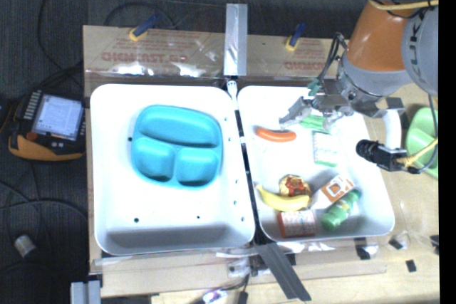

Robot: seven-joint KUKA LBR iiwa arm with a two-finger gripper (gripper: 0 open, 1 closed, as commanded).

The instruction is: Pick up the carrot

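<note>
The carrot point(275, 134), a small orange stick with a reddish underside, lies flat in the upper left part of the right bin point(381, 221). My gripper point(311, 116) hangs just up and to the right of it, over the bin's back area. Its two fingers point(291, 114) are spread apart with nothing between them. The carrot sits a short way below the left fingertip and is not touched. A pale green packet point(313, 123) lies under the gripper.
The left bin point(114, 224) holds a blue three-compartment tray point(176, 144). Further forward in the right bin are a white-green card point(325, 150), banana point(281, 198), red-yellow item point(293, 185), orange carton point(337, 189), green bottle point(340, 211) and a can point(296, 223).
</note>
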